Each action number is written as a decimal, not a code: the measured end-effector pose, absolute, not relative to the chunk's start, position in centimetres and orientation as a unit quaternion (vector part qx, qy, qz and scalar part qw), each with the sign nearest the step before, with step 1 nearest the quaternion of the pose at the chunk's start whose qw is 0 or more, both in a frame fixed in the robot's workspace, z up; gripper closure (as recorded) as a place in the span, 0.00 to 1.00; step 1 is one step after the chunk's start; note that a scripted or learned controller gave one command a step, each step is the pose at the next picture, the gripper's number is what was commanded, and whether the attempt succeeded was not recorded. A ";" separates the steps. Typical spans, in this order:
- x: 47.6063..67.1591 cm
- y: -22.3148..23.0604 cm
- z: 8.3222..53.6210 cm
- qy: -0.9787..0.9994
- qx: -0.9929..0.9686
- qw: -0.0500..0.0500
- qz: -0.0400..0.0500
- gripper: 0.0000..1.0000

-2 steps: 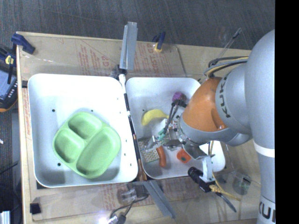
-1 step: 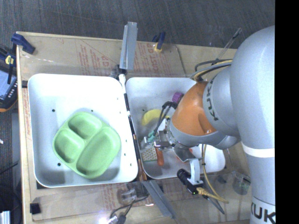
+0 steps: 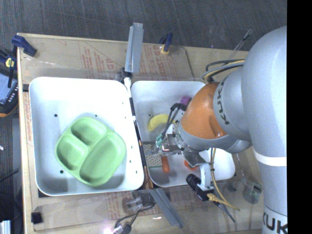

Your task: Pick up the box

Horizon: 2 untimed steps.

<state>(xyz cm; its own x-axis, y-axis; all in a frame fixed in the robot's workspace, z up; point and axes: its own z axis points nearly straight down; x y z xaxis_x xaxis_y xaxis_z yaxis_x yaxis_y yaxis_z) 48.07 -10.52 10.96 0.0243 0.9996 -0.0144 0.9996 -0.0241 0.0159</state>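
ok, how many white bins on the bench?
2. The left shallow white bin holds a green three-compartment plastic tray. The right shallow white bin sits beside it, partly covered by the grey and orange arm, so some contents may be hidden.

dark ribbed carpet floor (image 3: 73, 9) surrounds a wooden bench (image 3: 97, 57); blue clamps (image 3: 166, 42) grip its edge

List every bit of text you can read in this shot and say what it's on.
"KU", cut off by the picture's lower edge: white letters on the arm, near the bottom right corner.
"KU", partly hidden: dark letters on the orange band.
Red printing on the cardboard under the bins: too faint and small to read.
Patterned box in the right bin: no readable text.
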 end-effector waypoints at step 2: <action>47.7 -6.8 21.7 0.810 0.586 0.000 0.000 0.00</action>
<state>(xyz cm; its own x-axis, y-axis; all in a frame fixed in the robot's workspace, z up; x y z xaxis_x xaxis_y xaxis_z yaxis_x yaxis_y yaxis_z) 47.74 -6.80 21.74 -0.3127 0.9498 0.0003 0.9498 0.3127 0.0007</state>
